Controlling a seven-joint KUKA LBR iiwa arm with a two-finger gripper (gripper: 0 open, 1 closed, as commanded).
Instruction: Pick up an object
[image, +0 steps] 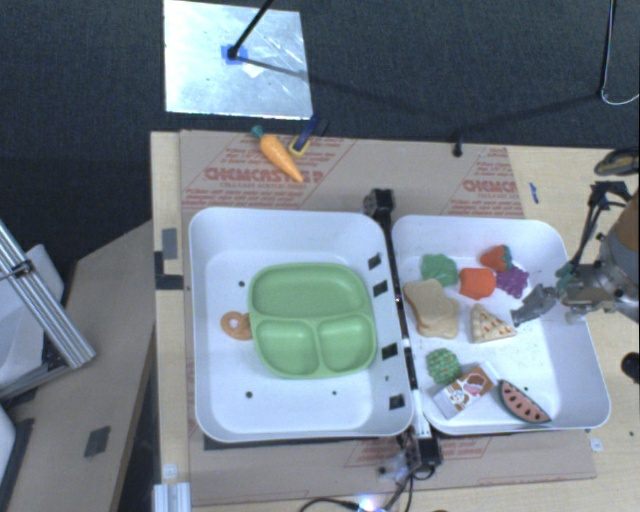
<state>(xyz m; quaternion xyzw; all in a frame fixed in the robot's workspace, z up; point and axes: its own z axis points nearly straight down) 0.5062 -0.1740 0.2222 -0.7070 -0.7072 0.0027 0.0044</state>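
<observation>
The gripper hung just right of the pizza slice (its finger state I couldn't tell); centring over that slice before descending seemed wise.

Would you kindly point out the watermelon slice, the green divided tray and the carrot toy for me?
watermelon slice (524, 401), camera view, on its red flesh.
green divided tray (305, 292), camera view, on the floor of its large upper compartment.
carrot toy (280, 157), camera view, on the middle of its orange body.
</observation>
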